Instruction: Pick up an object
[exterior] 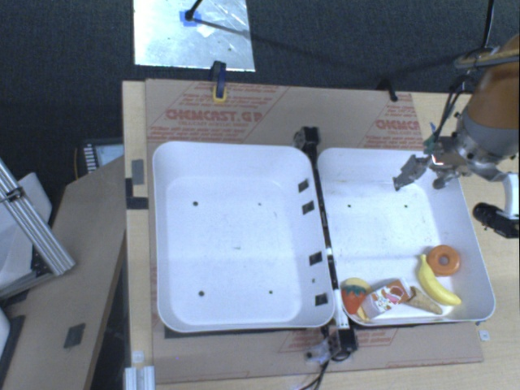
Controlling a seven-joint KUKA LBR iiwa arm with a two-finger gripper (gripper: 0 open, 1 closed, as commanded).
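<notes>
camera view: my gripper (422, 171) hangs open above the right bin's (382, 226) far side, holding nothing. banana (436, 283), orange ring (444, 259), tomato (355, 296) and packet (385, 298) sit along its near edge, well apart from it.

Looks like a robotics lab: a board-topped table (244, 104) carrying two white bins (236, 234), aluminium framing (32, 234) at left, cables (325, 55) trailing over dark carpet, probably a calibration plate (193, 23) beyond.

High slanted view over both bins (244, 157)
</notes>
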